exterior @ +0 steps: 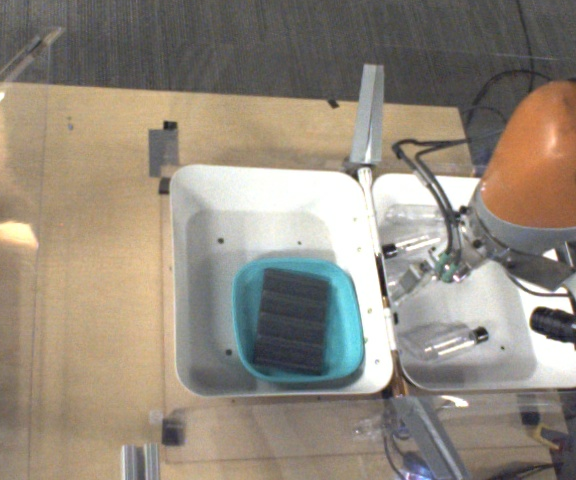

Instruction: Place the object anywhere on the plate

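A teal square plate [345,320] sits in the left white bin [200,268], towards its front right. A dark grey ridged block [291,319] lies flat on the plate, inside its rim. My gripper [442,265] hangs over the middle of the right white bin [528,363], below the orange wrist band, well apart from the plate and the block. Cables and the wrist hide much of it.
Several clear plastic tubes with dark caps lie in the right bin: one near the front [450,340] and one near the left wall [409,244]. A grey metal post [368,118] stands behind the gap between the bins. The wooden bench surrounds both.
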{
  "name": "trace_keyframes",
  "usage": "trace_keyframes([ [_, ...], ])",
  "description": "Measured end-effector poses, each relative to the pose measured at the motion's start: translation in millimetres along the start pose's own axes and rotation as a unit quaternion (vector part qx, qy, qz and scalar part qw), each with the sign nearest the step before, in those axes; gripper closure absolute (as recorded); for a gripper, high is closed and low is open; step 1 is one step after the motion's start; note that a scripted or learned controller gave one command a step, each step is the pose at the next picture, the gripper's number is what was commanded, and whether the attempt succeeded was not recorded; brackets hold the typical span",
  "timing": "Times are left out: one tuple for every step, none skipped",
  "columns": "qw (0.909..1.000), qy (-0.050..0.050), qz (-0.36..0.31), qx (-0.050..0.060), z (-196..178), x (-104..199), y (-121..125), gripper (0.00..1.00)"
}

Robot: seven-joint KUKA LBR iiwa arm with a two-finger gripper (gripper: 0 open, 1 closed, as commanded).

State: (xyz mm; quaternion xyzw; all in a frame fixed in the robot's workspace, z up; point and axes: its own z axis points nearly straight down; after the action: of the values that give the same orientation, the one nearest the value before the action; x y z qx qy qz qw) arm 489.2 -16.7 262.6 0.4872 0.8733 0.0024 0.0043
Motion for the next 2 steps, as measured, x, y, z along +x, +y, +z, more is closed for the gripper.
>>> trace_keyframes([
  [1.0,-0.002,-0.003,-0.003,-11,0,3,1.0],
  [0.9964,0.002,-0.084,0.002,65,29,50,1.0],
])
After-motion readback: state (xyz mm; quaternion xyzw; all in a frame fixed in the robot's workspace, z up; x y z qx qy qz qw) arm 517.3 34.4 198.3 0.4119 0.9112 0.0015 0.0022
